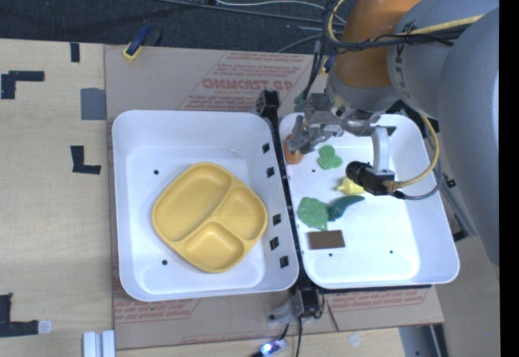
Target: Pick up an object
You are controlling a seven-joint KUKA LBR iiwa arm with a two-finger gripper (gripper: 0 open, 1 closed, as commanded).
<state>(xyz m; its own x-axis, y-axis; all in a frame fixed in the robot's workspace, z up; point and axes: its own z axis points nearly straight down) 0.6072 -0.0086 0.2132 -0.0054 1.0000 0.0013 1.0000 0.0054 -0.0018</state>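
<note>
Two shallow white bins side by side on a printed cardboard sheet (235,79) over the counter (49,209). In the left bin (134,132), a yellow divided plate (211,217), lying flat near the middle and angled a little. In the right bin (405,258), a scatter of small things: a small orange piece (292,156) at the far left corner, tight against the wall between the bins; a light green piece (328,157) just to its right; a yellow piece (350,185) nearer, beside a black cylinder (369,177) mounted on the arm; a dark teal piece (345,204) touching a green leafy piece (313,212) on its left; a flat brown rectangle (326,240) nearest of all, just apart from the leafy piece. Reaching in from the right, the grey arm with its orange band (373,31), and at its end the gripper (298,140), low over the far left corner of the right bin, directly above or against the small orange piece; contact not readable from this angle. Open or closed: cannot tell, with the tip lost in metal and shadow. Nothing visibly lifted off the bin floor. On the far counter, left of the arm, a small blue and yellow item (136,43).
</note>
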